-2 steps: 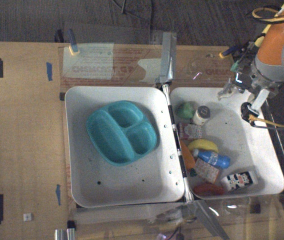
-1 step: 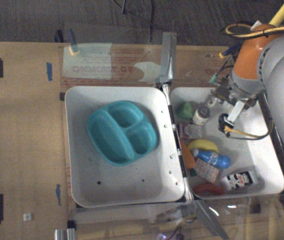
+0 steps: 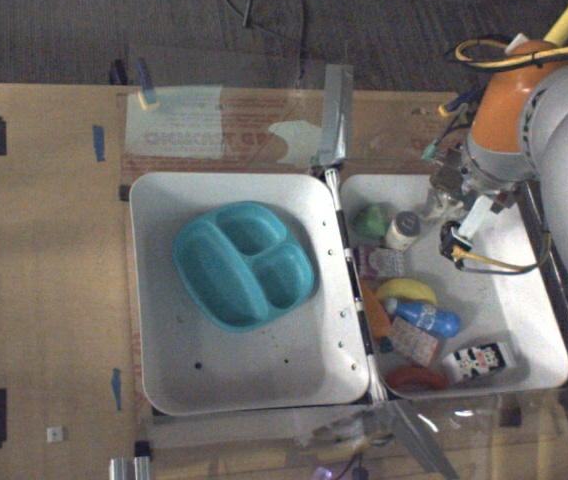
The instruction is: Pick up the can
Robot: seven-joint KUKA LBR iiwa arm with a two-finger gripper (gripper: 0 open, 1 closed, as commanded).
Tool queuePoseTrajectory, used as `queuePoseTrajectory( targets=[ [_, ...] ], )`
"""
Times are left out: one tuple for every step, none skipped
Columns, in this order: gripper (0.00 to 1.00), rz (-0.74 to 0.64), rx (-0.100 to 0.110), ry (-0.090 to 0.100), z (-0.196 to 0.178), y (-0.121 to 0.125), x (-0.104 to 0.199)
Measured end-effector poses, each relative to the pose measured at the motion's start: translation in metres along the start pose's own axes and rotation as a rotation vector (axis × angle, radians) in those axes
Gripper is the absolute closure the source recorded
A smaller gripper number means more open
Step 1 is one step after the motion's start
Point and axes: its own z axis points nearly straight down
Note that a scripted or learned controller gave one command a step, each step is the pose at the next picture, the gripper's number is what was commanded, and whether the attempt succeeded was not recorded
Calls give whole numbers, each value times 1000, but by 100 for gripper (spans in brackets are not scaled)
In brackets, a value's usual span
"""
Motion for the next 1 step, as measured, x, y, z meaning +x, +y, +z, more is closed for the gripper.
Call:
queuePoseTrajectory(
  targets=[
    [100,-174,2,6,11,-2,6]
  ],
)
